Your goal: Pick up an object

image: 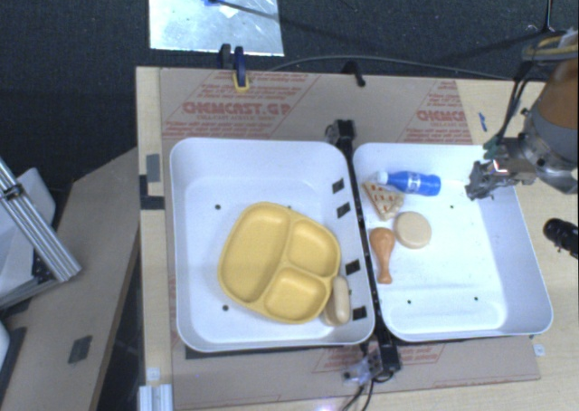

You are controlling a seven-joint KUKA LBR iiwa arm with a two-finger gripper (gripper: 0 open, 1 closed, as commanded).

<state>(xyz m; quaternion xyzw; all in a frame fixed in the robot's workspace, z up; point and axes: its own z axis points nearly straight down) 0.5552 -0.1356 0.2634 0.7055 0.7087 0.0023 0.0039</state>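
You're at the approach: the gripper [482, 185], grasp state indiscernible, must descend left toward the small blue plastic bottle [412, 183].

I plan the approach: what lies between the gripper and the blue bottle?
Bare white floor of the right bin in the camera view, between gripper and blue bottle.

yellow tray [271, 260], blue bottle [414, 184], white bins [262, 160], tan drumstick [383, 253]

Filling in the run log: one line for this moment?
gripper: over right bin, upper right | blue bottle: left of gripper, apart | held: nothing seen
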